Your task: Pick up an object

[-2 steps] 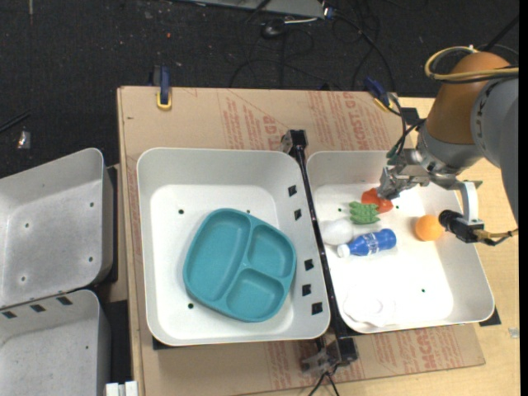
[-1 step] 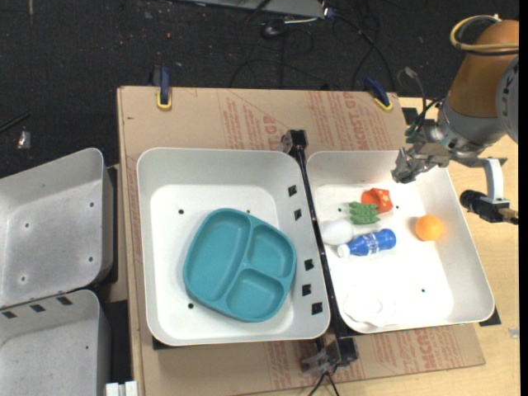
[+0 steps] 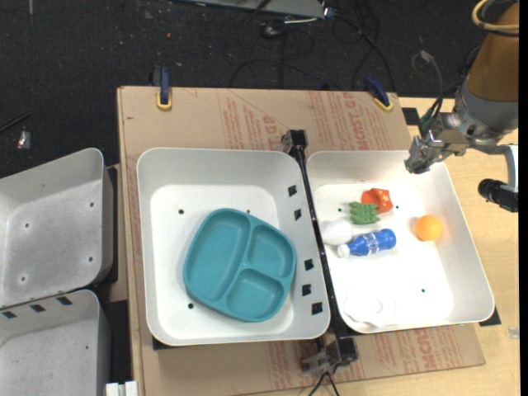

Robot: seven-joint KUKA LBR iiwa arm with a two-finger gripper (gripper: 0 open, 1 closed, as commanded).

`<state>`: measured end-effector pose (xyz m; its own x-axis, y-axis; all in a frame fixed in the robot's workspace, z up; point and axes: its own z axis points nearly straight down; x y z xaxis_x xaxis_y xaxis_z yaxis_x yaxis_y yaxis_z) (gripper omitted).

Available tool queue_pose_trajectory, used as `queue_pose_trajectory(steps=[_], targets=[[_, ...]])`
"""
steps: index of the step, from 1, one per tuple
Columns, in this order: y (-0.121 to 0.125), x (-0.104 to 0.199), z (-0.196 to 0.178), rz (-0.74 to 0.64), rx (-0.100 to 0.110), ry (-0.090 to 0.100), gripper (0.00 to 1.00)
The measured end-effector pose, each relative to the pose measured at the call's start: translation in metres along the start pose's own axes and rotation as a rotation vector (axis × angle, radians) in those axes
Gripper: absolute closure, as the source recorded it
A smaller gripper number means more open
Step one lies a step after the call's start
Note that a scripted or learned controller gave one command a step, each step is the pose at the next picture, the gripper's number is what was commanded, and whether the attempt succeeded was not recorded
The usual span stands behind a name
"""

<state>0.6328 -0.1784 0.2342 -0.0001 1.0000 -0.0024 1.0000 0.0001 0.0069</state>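
The claw (image 3: pixel 419 160) hangs over the far rim of the right bin (image 3: pixel 462 295), at the end of the grey arm coming in from the right; it is too small and dark to tell how far it is open, and nothing shows in it. The candidates all lie in that bin: an orange ball (image 3: pixel 428 228) by itself toward the right wall, a blue bottle (image 3: pixel 370 242) lying on its side, a white lump (image 3: pixel 336 232) touching the bottle's cap end, a green toy (image 3: pixel 363 213) and a red piece (image 3: pixel 377 198) just behind it, the two touching. The left bin (image 3: pixel 165 180) holds a teal tray (image 3: pixel 239 264). The ball looks the easiest pick: light, probably firm, clear of neighbours, though smooth and round, so it may roll if the grip lands off centre; close across its middle. The bottle seems light and stiff but slippery; take it across the body, not along it. The green and red pair are crowded, so a grasp there risks catching both.
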Motion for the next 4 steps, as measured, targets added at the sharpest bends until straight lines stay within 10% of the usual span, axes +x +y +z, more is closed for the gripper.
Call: queue_pose_trajectory(steps=[1, 4], targets=[[0.001, 0.0, -0.027, -0.002, 0.002, 0.001, 1.0], [-0.002, 0.153, -0.034, -0.007, 0.008, 0.004, 1.0]])
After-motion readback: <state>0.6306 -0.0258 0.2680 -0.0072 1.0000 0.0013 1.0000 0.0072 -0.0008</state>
